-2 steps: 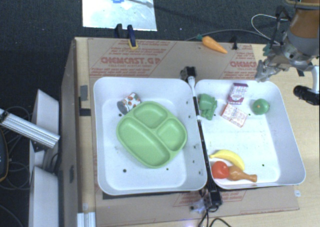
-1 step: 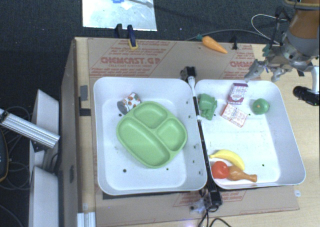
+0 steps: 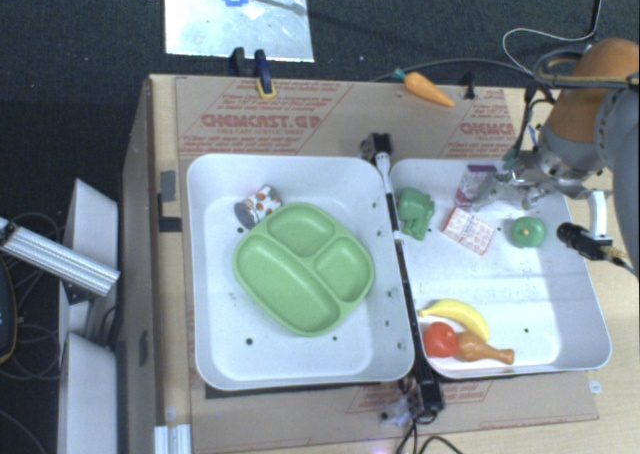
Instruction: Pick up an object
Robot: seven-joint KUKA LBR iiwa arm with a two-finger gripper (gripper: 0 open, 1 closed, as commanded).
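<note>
Claw (image 3: 478, 185) just above card (image 3: 468, 230), grip state unclear to me; card looks light, flat, stiff; I'd pinch its edge.

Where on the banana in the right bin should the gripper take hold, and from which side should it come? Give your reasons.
Probably the banana's arched middle, from straight above, with the fingers across its narrow width. It lies flat and curved, its top side free, while the red tomato-like toy sits close under its near side, so a low approach from there looks crowded.

Arm (image 3: 600, 92) cut off at the right edge; hand (image 3: 478, 185) fingers blurred.
</note>
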